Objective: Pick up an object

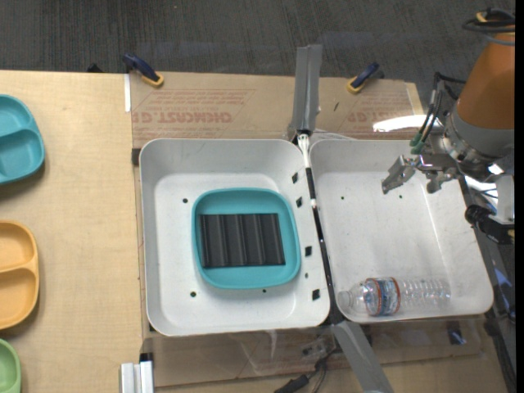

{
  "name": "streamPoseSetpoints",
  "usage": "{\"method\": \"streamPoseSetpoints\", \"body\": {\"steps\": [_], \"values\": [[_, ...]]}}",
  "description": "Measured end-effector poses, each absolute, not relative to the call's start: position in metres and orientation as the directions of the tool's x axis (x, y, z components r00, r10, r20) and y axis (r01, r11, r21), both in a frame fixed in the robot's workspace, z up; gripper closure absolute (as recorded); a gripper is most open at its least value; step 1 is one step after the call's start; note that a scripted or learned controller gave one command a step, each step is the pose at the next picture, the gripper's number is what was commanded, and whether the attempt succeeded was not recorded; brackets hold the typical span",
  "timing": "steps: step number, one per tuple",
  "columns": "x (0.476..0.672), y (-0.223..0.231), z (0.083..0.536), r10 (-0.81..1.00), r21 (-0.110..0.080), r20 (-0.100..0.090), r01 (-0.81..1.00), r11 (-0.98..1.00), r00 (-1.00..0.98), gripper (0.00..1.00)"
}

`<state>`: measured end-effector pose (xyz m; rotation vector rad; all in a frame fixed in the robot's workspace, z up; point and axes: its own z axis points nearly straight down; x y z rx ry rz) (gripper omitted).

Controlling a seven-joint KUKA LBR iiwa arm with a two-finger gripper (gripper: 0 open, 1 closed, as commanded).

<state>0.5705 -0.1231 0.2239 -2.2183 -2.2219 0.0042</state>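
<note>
A clear plastic water bottle (396,295) with a blue label lies on its side along the front edge of the right bin (352,228). My gripper (413,178) hangs over the back right part of that bin, well behind the bottle. Its two fingers are spread apart and hold nothing. A teal tray with a dark ribbed insert (243,238) rests in the middle of the left bin (164,219).
A grey divider post (306,88) stands between the bins at the back. On the wooden table at the left lie a teal plate (18,150), an orange plate (16,273) and a green plate's edge (6,371). Clamps hold the cardboard at the back.
</note>
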Motion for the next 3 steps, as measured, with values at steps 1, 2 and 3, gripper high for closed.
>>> {"method": "streamPoseSetpoints", "body": {"steps": [1,2,3], "values": [[0.531,-0.145,0.239,0.989,-0.002,-0.001,0.989,-0.15,0.15,0.0],[0.478,-0.167,0.253,0.966,-0.003,-0.001,0.966,-0.259,0.259,0.0],[0.477,-0.183,0.214,0.954,-0.004,-0.001,0.954,-0.298,0.298,0.0]]}}
